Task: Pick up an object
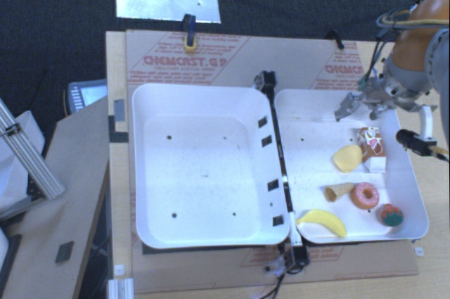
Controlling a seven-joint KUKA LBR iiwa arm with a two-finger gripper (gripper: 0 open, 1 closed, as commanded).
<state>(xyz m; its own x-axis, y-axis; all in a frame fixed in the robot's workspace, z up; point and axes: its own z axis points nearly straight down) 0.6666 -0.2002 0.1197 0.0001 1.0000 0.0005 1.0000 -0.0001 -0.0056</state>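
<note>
Grey arm (pixel 411 72), orange band above wrist, metallic claw (pixel 349 107), thin black cables

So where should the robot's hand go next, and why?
Probably down and a little toward the camera, onto the yellow toy. The gripper hovers over bare floor near the far edge of the right bin, holding nothing, and that toy lies closest, with the others farther off.

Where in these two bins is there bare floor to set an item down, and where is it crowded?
The left bin offers bare floor wall to wall. In the right bin, the strip between the divider and the banana and cone is free. Crowded: the right side, around the donut and yellow piece, below the pincer.
</note>
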